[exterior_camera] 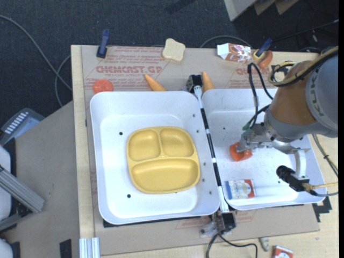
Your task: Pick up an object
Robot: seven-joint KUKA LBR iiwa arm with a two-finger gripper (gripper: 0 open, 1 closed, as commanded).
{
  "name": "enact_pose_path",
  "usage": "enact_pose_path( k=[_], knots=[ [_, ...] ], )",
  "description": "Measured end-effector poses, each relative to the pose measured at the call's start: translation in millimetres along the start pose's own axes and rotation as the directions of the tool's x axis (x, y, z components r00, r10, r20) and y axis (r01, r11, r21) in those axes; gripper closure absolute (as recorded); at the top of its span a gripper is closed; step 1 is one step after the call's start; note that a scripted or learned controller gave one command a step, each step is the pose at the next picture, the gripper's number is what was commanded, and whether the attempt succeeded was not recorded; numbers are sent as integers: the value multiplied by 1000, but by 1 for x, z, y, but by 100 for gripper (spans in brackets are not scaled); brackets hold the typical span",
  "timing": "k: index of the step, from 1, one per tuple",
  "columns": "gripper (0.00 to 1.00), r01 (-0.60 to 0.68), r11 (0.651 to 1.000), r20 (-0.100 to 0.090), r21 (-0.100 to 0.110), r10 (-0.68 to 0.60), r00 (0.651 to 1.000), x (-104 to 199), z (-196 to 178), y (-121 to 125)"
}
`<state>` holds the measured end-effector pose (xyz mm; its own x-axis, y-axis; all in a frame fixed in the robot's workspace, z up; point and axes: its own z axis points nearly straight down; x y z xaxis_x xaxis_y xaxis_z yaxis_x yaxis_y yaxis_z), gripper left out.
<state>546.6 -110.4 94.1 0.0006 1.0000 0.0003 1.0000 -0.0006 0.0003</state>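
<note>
In the right bin (231, 104), a small orange-red object (239, 153) lies left of centre. My gripper (250, 143) is low over it, touching or nearly touching its upper right side; the wrist hides the contact. A small white packet with red and blue print (240, 188) lies flat near that bin's front edge. The left bin (107, 144) holds a yellow divided plate (162, 159) in its middle.
The grey and orange arm (295, 104) covers the right bin's right half. Behind the bins on the bench lie a bread-slice toy (173, 49), an orange carrot piece (155, 83), a blue clip (102, 43) and a white carton (234, 51). Cables run along the right edge.
</note>
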Motion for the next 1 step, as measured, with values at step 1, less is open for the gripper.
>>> enact_pose_path(
  k=[1],
  knots=[
    [100, 2, 1000, -1, -1, -2, 1000, 72, -91, 21]
  ],
)
